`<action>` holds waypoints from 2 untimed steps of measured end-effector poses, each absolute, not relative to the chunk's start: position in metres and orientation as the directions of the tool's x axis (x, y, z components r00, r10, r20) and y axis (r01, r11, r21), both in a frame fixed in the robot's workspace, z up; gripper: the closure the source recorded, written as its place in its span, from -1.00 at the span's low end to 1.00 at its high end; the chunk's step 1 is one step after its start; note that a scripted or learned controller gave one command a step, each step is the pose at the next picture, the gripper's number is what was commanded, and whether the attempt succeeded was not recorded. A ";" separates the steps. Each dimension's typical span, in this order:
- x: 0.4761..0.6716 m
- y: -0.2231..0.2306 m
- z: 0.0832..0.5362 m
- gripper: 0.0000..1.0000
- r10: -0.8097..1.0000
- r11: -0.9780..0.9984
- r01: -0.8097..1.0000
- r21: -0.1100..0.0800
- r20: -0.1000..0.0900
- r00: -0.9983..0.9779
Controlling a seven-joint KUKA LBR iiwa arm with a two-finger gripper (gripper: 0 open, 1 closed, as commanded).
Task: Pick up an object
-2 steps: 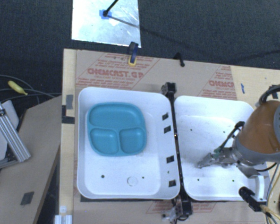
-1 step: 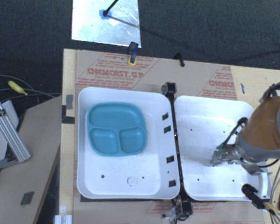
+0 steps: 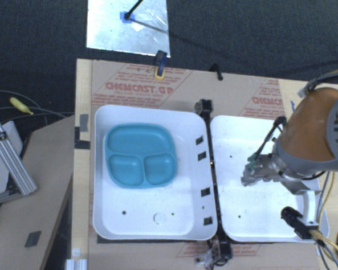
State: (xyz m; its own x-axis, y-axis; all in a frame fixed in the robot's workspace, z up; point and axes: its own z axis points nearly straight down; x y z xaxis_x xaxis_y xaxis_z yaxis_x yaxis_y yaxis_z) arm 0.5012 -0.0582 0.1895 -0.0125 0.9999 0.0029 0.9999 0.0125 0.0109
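Blue plastic, the tray lies in the left bin, well to the left of the gripper, which hangs over the right bin. Its grip I cannot tell. Best to cross the divider, then descend onto the tray's rim.

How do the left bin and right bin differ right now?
The left bin holds a blue divided plate; the right bin holds no plate. The arm's claw hangs over the right bin, not the left bin. Both are shallow, white and sit side by side.
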 end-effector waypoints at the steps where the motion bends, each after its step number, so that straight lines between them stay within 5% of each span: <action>1: 0.488 0.019 0.234 1.00 1.000 0.013 1.000 0.006 0.004 -0.013; 2: 0.487 0.096 0.276 1.00 1.000 0.013 1.000 0.005 0.004 -0.013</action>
